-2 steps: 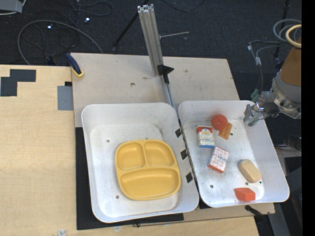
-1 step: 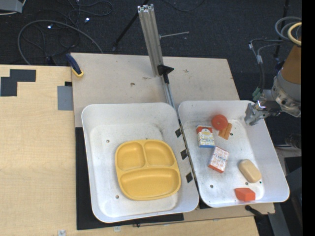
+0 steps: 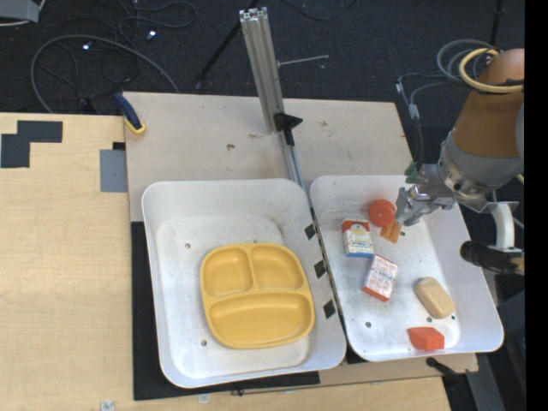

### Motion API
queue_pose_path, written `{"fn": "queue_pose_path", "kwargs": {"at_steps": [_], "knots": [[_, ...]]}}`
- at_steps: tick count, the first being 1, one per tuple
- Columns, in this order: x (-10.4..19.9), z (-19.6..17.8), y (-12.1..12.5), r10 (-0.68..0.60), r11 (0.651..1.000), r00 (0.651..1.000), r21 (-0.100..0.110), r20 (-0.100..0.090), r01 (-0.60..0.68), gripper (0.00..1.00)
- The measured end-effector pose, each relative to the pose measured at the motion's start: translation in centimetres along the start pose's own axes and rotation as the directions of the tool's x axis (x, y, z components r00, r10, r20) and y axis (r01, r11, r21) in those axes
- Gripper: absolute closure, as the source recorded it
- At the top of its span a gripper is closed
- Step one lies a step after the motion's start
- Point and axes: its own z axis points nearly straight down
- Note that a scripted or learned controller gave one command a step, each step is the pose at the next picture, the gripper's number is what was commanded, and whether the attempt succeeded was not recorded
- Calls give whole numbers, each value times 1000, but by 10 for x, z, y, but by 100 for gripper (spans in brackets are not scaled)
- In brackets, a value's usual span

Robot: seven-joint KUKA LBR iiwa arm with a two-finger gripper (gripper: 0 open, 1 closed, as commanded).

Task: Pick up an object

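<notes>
Claw (image 3: 402,217) sits over the upper part of the right bin (image 3: 479,315), arm (image 3: 488,118) coming in from the right with the orange band above the wrist. We can't tell its state, the tip is too small and blurred against the clutter. Just beside the tip we see a red-orange round object (image 3: 381,210) and a small orange block (image 3: 391,232), the block touching or nearly touching the tip; we can't say whether either is grasped. Left of those, a small carton with a red top (image 3: 357,237) stands near the bin's left wall. Below it, a red-and-white packet (image 3: 379,277) lies tilted mid-bin. To the lower right, a tan oblong piece (image 3: 435,298), and near the bin's front edge a red-orange lump (image 3: 426,338). All six items lie in the right bin, apart from each other except the cluster at the claw. Left bin (image 3: 171,229) carries a yellow divided plate (image 3: 256,294), three compartments, sitting roughly centre. Bins are side by side on the table (image 3: 197,135), black clips (image 3: 319,269) along the seam between them. A metal post (image 3: 261,67) rises behind the bins. A wood-coloured panel (image 3: 60,255) lies at the left.
</notes>
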Motion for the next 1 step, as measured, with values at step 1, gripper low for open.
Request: {"fn": "queue_pose_path", "kwargs": {"at_steps": [1], "knots": [[51,13,-2,-1,1000,1000,0,0,1,100]]}}
